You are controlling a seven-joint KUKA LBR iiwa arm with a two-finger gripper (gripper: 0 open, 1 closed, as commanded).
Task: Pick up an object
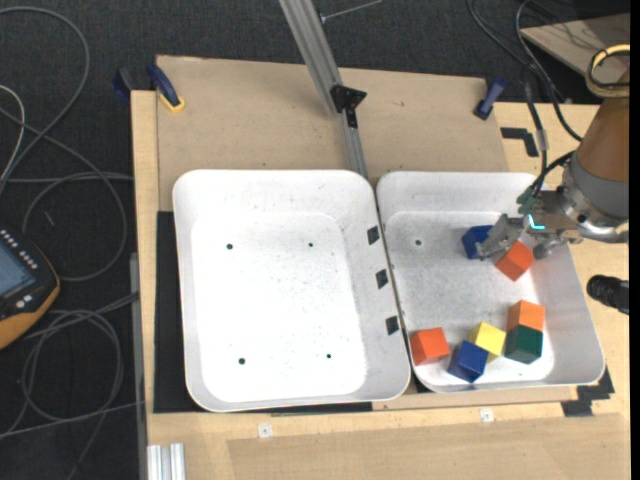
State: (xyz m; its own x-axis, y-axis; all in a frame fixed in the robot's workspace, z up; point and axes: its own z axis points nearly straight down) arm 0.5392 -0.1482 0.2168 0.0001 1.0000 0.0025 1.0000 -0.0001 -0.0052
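Note:
My gripper (518,246) hangs over the upper part of the right bin (440,208), reaching in from the right. A tilted orange block (515,262) sits between its fingertips, and the fingers are shut on it. A blue block (476,240) lies just left of the gripper, touching or nearly touching the left finger (493,246). Along the bin's near edge lie an orange block (430,344), a blue block (467,361), a yellow block (489,338), a green block (523,344) and another orange block (526,315).
The left bin (275,368) sits beside the right one, with a row of black clips (381,278) on the divide. A grey metal pole (320,58) slants in from the top. Cables lie on the floor at left.

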